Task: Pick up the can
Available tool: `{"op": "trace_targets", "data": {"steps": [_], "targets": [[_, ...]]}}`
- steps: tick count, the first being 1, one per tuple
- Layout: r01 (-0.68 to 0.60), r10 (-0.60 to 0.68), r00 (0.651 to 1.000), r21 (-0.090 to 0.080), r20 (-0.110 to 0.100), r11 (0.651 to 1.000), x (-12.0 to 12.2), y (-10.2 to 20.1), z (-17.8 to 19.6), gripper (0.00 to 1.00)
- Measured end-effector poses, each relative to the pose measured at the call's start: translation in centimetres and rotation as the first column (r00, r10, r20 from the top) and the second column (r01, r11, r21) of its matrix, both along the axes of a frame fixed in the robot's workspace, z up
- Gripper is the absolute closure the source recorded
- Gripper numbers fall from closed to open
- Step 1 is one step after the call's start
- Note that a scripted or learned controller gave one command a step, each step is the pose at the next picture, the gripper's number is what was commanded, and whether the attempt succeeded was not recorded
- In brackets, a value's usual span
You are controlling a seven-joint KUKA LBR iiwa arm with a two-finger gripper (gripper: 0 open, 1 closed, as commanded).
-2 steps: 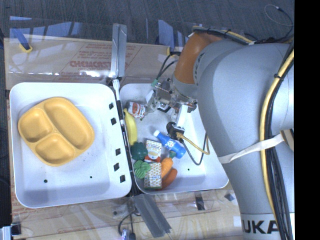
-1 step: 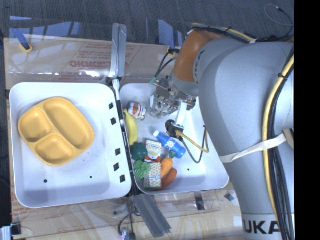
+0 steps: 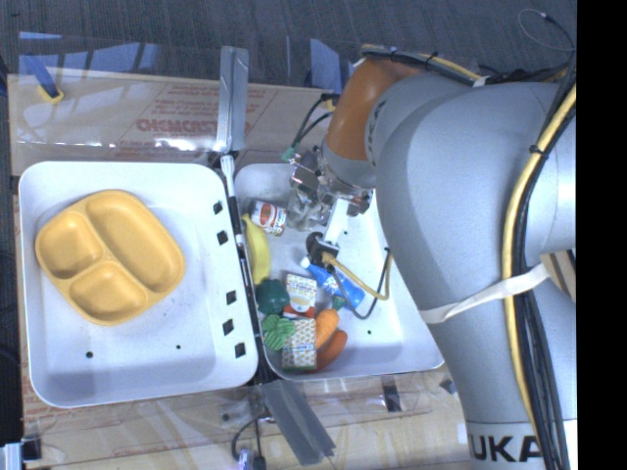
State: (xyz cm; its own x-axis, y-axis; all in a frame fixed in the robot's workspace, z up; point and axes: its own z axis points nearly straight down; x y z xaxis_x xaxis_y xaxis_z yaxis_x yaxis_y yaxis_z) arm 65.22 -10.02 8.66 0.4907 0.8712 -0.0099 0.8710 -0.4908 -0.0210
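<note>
A small can [image 3: 267, 216] with a red and white label lies on its side near the back left of the right bin [image 3: 392, 346]. My gripper [image 3: 312, 207] hangs just to the can's right, under the orange band of the arm. It sits close beside the can and I see nothing held in it.
A yellow banana [image 3: 258, 251] lies just in front of the can. Further forward are a blue packet [image 3: 338, 284], a green-white carton [image 3: 300, 294], a carrot [image 3: 326, 323] and green toy food [image 3: 277, 331]. The left bin [image 3: 201, 355] holds a yellow divided plate [image 3: 108, 255]. The arm's bulk covers the bin's right side.
</note>
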Motion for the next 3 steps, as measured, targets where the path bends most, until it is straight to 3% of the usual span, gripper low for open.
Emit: {"op": "trace_targets", "data": {"steps": [1,2,3], "targets": [[0.011,-0.011,1.000,-0.012,-0.016,1.000,-0.5,-1.1,0.0,0.00],[-0.042,0.042,0.999,0.001,0.013,0.999,0.3,-4.8,4.1,0.00],[-0.010,0.010,1.000,-0.001,0.013,1.000,-4.0,-1.5,0.1,0.00]]}}
